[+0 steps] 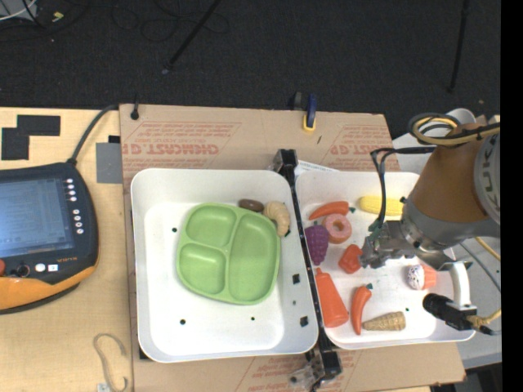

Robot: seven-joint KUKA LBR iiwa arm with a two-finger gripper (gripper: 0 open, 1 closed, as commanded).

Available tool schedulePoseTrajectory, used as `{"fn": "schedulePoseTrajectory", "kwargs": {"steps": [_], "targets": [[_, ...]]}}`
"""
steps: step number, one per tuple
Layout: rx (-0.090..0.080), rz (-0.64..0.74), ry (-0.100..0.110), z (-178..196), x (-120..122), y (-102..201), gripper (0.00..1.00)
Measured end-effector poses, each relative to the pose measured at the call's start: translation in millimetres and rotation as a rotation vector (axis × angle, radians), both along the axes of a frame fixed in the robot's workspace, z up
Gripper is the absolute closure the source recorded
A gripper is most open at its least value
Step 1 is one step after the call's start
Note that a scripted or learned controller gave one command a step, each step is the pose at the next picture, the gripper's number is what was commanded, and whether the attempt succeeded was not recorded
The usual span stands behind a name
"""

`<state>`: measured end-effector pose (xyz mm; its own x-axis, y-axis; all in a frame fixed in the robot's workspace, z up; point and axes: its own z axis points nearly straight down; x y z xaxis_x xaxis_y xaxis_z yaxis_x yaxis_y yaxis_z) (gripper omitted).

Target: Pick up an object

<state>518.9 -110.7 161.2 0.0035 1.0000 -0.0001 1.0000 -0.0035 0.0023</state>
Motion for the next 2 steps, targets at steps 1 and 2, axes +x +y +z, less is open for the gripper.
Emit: {"fn": "schedulePoseTrajectory", "kwargs": {"steps": [1, 2], "targets": [[0.000, 0.004, -0.001, 57, 8, 6, 1.00], [0.001, 0.004, 0.003, 67, 8, 5, 1.00]]}}
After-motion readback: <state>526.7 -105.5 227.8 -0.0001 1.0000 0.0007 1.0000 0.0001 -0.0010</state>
